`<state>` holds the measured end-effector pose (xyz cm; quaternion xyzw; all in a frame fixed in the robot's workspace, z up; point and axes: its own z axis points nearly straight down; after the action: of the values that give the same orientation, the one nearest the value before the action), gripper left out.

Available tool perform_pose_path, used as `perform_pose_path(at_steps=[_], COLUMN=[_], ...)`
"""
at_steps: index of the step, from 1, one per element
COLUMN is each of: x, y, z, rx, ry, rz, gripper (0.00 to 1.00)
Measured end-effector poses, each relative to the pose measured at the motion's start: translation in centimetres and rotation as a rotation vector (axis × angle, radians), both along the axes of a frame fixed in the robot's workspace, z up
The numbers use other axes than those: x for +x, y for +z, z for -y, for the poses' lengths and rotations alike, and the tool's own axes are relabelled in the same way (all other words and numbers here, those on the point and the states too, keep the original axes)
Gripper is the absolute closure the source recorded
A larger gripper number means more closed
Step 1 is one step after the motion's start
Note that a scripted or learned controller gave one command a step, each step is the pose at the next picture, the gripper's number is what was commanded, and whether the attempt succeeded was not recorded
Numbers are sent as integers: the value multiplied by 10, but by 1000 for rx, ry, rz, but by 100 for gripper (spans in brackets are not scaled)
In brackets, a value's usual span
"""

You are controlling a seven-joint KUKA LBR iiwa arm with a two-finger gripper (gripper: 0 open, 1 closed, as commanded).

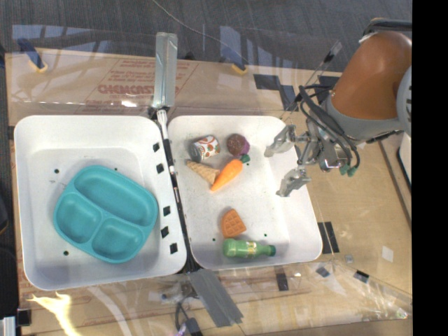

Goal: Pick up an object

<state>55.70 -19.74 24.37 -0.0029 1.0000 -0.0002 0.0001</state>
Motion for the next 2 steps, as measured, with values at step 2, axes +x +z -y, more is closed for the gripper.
perform_pose_path(at_steps=[2], x=[96], y=[-133], z=[-53], rx=[1], ry=[-447], rz=[7], gripper=[0])
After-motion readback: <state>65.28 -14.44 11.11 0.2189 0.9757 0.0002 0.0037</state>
